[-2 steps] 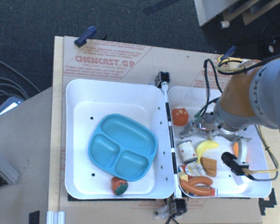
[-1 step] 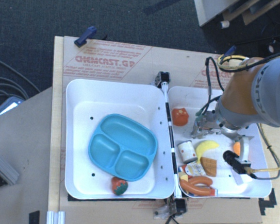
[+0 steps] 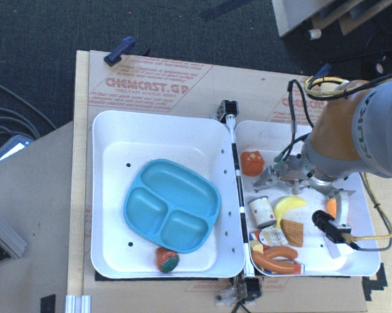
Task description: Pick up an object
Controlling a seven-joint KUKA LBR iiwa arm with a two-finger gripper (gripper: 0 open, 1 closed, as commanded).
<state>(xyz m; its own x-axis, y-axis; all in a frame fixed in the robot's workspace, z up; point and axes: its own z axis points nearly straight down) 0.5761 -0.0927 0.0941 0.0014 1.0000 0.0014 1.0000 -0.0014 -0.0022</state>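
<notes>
My gripper point(image 3: 274, 179) hangs low over the middle of the right bin point(image 3: 273, 133), reaching in from the right. Just to its upper left sits a small orange-red round toy point(image 3: 252, 163), close to the gripper but apart from it. Below the gripper lie a white can point(image 3: 259, 209), a yellow banana-like piece point(image 3: 290, 207) and a brown toast slice point(image 3: 291, 232). At the bin's front edge is a red hot dog point(image 3: 279, 259). Nothing shows as held by the gripper.
The left bin point(image 3: 108, 151) holds a blue divided plate point(image 3: 171, 205) and a strawberry toy point(image 3: 166, 259) at its front. An orange piece point(image 3: 331, 206) and a white piece point(image 3: 343, 211) lie at the right bin's right side. A black divider rail point(image 3: 235, 176) separates the bins.
</notes>
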